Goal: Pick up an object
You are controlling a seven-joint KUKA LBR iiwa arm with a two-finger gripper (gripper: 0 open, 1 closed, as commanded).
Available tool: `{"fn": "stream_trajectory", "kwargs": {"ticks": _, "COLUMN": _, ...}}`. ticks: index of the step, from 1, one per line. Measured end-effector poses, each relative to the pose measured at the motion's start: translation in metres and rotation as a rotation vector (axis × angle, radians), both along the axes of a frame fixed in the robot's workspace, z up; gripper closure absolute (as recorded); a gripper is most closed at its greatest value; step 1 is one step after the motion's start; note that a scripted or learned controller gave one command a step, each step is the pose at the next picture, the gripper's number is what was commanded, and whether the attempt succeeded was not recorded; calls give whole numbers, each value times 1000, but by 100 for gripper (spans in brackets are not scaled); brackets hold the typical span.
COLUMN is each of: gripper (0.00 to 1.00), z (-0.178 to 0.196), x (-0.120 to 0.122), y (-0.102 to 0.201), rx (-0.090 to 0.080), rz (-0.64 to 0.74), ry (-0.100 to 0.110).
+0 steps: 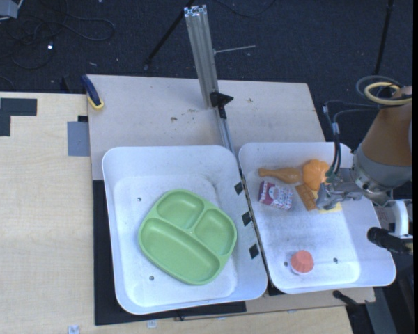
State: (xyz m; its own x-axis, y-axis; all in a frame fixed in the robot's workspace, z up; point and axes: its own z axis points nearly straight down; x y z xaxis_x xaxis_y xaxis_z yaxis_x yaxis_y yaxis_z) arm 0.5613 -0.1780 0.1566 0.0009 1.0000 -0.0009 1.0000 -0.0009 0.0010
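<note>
1. My claw (327, 199) is down in the right bin (348, 273), among a cluster of things near its upper middle: an orange ball (314, 172), an orange carrot-like piece (280, 175) and a small red-and-white packet (275, 195).
2. Whether it is spread or pinching anything, I cannot tell; the tips are lost in the clutter.
3. I judge I am at the grasping step.
4. Next I need a firm close, then a straight lift.
5. A red disc (302, 261) lies apart, nearer the front; the green plate (188, 236) sits in the left bin (118, 186).
</note>
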Motion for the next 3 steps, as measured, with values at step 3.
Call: {"fn": "stream_trajectory", "kwargs": {"ticks": 3, "gripper": 100, "z": 69, "x": -7, "y": 54, "rx": 4, "rz": 6, "ry": 6}}
